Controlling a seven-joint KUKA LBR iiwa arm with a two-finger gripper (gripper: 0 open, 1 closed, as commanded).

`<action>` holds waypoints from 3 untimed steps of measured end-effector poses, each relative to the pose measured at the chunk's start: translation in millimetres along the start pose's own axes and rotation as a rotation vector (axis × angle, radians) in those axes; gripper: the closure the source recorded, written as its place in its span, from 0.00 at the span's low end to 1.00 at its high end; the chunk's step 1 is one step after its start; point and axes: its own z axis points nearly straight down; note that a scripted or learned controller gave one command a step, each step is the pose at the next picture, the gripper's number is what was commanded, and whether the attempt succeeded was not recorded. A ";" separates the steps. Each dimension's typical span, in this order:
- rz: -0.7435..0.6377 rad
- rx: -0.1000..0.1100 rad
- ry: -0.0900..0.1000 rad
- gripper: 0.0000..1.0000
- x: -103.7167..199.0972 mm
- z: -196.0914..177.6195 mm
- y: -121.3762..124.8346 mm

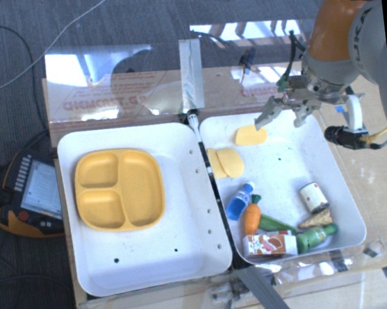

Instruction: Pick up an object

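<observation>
Item: single-arm pick, approach step

- Arm: grey, orange band above the wrist, reaching in from the right over the far part of the right bin (pixel 348 187).
- Jaws (pixel 285 112): two fingers spread apart, nothing between them; they hang above the bin's far end, one finger close beside a pale yellow piece (pixel 250 135).
- Right bin contents: the pale yellow piece near the far wall; a second yellow piece (pixel 228 162) against the divider; a blue bottle (pixel 239 202) and a carrot (pixel 251 216) side by side nearer the middle; a small can (pixel 313 197) toward the right wall; a red-and-white carton (pixel 269 244) and a green bottle (pixel 314 237) along the near wall, touching.
- Left bin (pixel 192 255): holds a yellow divided plate (pixel 119 189).
- Step, as judged: nothing picked yet; the likeliest target is the pale yellow piece, being nearest the jaws.
- Next move calls for: shifting slightly left so the fingers straddle the piece, descending to the bin floor, then closing. The piece looks flat and low, so a shallow descent risks closing on air
</observation>
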 end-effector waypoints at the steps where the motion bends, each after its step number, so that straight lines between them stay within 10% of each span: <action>1: 0.047 0.000 -0.001 0.00 31.6 115.8 -59.2; 2: -0.273 -0.022 -0.009 0.00 50.9 121.5 -115.5; 3: -0.262 -0.029 -0.008 0.00 46.2 121.1 -156.1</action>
